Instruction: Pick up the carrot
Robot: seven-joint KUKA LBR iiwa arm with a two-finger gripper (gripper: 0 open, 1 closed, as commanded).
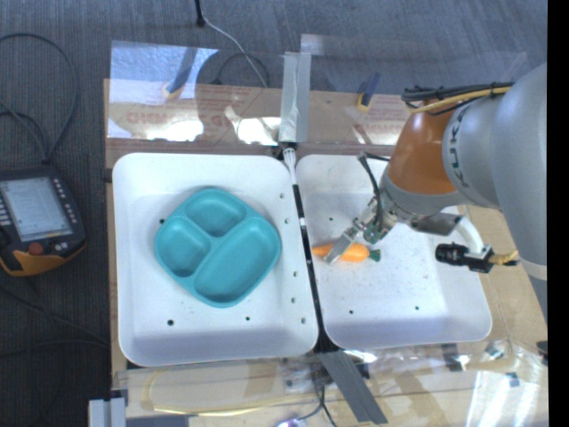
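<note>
A small orange carrot (349,253) with a green end lies on the floor of the right bin (418,310), near its left wall. My gripper (354,239) reaches down from the right and sits directly over the carrot, its tips right at the carrot's upper side. A grey finger (341,246) angles across the carrot's left part. From this slant I cannot make out whether the carrot is between the fingers.
The left bin (142,318) holds a teal divided plate (219,245) at its middle. The arm's orange band and grey body (444,158) hang over the right bin's back right part. A handheld pendant (36,216) lies off the bench at left.
</note>
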